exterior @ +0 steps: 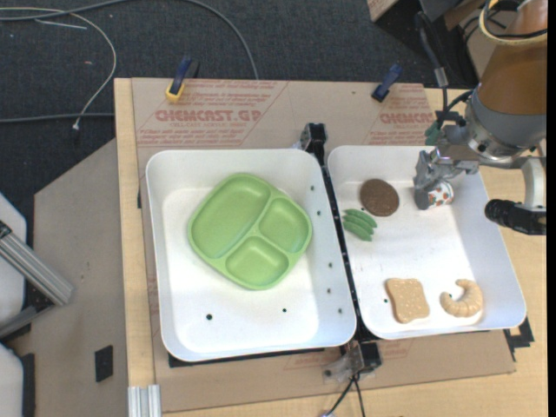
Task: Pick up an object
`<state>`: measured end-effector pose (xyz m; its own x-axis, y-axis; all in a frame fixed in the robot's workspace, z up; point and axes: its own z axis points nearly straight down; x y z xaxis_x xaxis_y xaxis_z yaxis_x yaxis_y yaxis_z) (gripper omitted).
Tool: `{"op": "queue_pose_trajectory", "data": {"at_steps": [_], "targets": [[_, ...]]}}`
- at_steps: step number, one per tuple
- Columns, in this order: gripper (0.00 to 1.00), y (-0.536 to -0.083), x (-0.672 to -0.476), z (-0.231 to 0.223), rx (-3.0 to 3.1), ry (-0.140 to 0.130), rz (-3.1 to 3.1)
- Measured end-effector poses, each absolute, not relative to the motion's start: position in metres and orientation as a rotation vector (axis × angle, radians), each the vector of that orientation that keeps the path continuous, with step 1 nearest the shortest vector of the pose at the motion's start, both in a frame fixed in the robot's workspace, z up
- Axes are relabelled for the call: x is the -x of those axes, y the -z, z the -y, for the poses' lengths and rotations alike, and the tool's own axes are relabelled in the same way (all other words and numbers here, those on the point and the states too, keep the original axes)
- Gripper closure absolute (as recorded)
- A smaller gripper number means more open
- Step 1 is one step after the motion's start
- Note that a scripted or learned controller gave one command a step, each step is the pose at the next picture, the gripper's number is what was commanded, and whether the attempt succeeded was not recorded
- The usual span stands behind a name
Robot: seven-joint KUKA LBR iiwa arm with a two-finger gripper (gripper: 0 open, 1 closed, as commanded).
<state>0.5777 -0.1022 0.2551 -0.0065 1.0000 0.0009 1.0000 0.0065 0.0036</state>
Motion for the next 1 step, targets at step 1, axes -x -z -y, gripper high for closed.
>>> {"op": "queue_pose_trajectory", "data": {"at_steps": [1], "targets": [[1.00, -0.2406, -0.5898, 0.0515, -2.218, 0.000, -2.230]]}}
